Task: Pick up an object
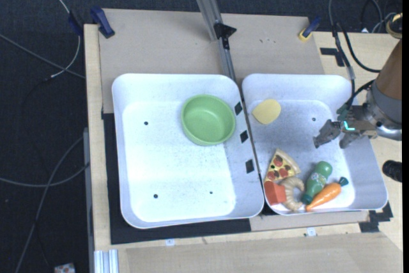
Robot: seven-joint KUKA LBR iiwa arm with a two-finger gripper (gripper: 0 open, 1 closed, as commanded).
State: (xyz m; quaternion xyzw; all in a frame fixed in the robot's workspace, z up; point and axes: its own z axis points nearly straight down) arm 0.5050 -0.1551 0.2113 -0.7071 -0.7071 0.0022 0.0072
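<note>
My gripper [332,139] hangs over the right side of the right bin [291,87], open, with nothing between its dark fingers [321,137]. Below it, in the bin's front corner, lies a cluster: a pizza slice [282,166], a red block [275,192], a beige pastry-like piece [293,192], a green bottle [317,178] and an orange carrot [326,195]. A yellow round piece [266,111] lies alone at the bin's back left. A green bowl [208,119] sits upright in the left bin [147,156].
A metal pole [208,0] slants down from the top to the divide between the bins. Black cables [348,41] loop at the right beside the arm [391,89]. Blue clamps [102,22] hold the board's back corners.
</note>
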